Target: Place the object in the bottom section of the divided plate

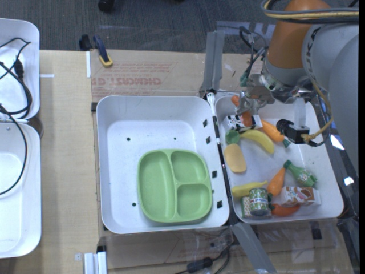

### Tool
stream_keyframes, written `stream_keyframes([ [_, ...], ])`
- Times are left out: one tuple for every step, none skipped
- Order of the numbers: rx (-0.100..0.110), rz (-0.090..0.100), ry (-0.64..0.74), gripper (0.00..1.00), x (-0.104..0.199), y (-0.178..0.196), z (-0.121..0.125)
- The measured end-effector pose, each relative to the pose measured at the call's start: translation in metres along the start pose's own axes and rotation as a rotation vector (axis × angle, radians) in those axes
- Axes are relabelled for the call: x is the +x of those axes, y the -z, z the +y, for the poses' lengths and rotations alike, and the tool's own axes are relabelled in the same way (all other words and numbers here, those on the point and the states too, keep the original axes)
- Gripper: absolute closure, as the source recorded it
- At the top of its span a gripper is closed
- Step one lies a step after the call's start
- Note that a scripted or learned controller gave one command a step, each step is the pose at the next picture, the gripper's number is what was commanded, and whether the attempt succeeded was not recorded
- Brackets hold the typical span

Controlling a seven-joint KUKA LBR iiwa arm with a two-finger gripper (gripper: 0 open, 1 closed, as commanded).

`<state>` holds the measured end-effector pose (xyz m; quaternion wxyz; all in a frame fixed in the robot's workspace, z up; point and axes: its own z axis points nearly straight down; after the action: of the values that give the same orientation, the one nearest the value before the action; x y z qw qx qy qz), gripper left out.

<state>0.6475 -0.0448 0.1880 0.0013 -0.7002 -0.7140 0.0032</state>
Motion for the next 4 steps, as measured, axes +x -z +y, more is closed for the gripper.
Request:
stream_keyframes([
  [-0.001, 0.001, 0.034, 1.0, 0.052, 0.0, -0.071],
  [-0.001, 0.001, 0.033, 0.0, 0.052, 0.0, -0.071],
  [0.004, 0.0, 0.032, 1.0, 0.05, 0.006, -0.071],
  [-0.001, 0.002, -0.027, 1.0, -0.017, 0.004, -0.111],
])
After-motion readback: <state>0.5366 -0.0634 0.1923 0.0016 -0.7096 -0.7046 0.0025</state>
